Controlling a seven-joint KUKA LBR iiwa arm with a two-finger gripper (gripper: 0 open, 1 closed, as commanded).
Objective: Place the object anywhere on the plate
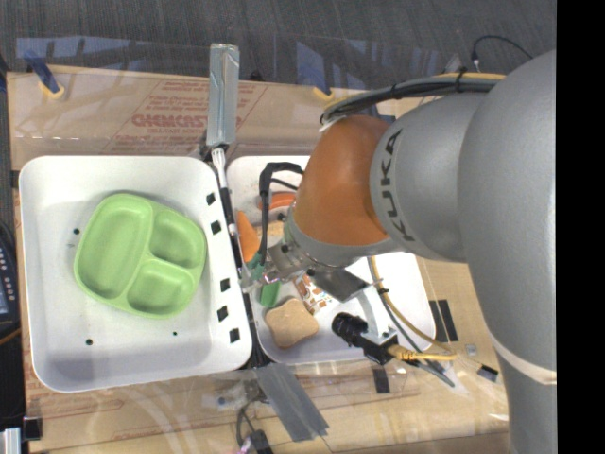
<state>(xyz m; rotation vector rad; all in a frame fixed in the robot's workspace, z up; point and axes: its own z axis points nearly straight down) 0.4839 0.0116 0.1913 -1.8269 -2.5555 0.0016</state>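
Observation:
A green plate point(140, 252) with three compartments lies in the left bin point(57, 348), with nothing on it. My gripper point(264, 273) reaches down into the right bin point(402, 268) near its left wall, under the orange band of the wrist. Around it lie an orange carrot-like piece point(248, 236), a green piece point(269, 295), a tan bread-like lump point(291, 324) and a printed packet point(316, 297). The gripper is low among these things, and the arm hides much of the bin.
A black curved thing point(276, 169) and another orange piece point(280, 200) lie at the far end of the right bin. The divider point(232, 253) between the two bins carries black clips. A grey bar point(223, 93) stands behind the bins.

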